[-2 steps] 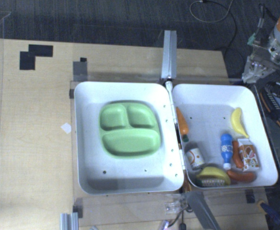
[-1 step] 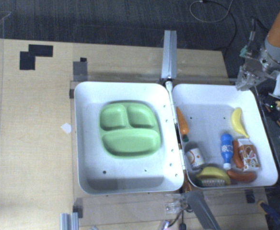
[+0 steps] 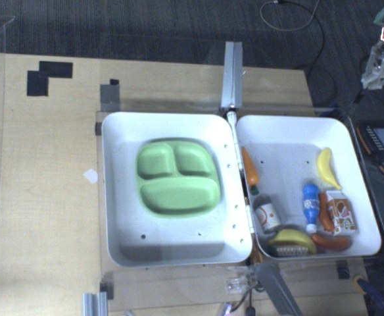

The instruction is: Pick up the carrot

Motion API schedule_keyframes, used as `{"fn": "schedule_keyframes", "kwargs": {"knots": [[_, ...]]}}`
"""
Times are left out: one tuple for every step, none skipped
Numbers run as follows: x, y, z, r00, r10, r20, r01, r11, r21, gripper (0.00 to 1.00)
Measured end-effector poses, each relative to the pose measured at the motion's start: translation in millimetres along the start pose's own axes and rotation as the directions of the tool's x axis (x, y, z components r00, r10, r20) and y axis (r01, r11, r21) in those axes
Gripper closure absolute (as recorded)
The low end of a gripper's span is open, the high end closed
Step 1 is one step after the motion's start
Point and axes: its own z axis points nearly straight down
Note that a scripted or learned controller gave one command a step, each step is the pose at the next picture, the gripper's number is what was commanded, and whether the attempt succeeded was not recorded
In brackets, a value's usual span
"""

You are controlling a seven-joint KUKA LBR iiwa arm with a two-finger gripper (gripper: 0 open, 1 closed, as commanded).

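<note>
The carrot (image 3: 248,166) is a slim orange piece with a dark green top end. It lies in the right bin (image 3: 290,133), tight along that bin's left wall, its length running from far to near. Its green end points toward a small can (image 3: 266,217) just below it.
The left bin (image 3: 120,176) holds a green divided plate (image 3: 177,176). Sharing the right bin are a yellow banana (image 3: 325,168), a blue and white bottle (image 3: 310,208), a juice carton (image 3: 340,214), a second banana (image 3: 292,237) and a red sausage (image 3: 330,243). A metal rail (image 3: 232,78) stands behind the bins.
</note>
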Motion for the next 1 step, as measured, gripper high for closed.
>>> {"fn": "schedule_keyframes", "kwargs": {"knots": [[0.0, -0.1, 0.8, 1.000, 0.000, 0.000, 0.000, 1.000, 0.001, 0.00]]}}
